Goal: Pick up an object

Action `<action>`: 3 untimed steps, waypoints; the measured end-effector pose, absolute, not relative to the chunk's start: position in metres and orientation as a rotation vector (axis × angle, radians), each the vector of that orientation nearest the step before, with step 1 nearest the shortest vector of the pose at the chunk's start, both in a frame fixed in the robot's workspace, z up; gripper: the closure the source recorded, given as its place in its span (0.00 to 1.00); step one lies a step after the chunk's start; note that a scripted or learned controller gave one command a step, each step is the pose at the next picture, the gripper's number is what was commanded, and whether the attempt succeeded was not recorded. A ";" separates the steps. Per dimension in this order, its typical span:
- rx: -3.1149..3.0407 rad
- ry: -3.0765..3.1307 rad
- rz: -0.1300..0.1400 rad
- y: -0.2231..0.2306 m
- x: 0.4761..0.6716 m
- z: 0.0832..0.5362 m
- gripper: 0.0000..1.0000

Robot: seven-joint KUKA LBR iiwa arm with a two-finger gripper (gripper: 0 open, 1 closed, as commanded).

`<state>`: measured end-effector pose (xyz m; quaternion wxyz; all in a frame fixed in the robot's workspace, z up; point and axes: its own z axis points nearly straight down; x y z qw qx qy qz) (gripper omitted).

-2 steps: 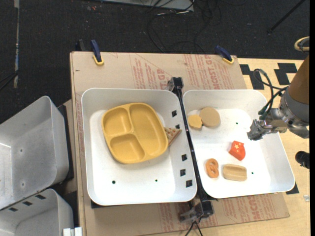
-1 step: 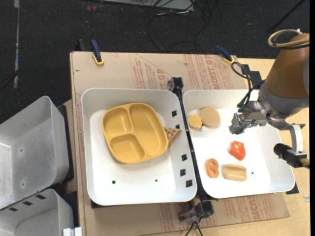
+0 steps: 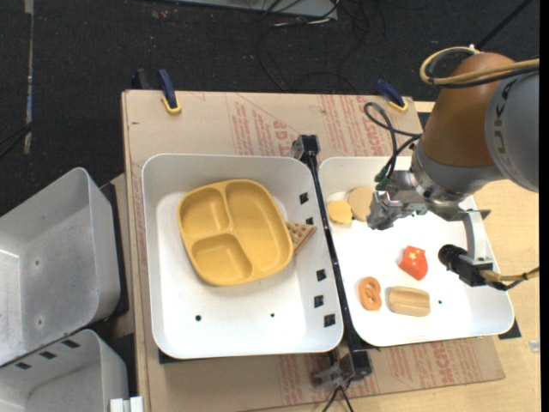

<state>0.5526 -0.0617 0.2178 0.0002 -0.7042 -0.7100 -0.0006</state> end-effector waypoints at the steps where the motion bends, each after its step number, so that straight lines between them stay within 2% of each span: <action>1: -2.214 -2.230 -0.003 -0.011 0.562 0.227 1.00; 2: -2.213 -2.232 -0.006 0.042 0.590 0.236 1.00; 3: -2.214 -2.230 -0.002 0.091 0.607 0.223 1.00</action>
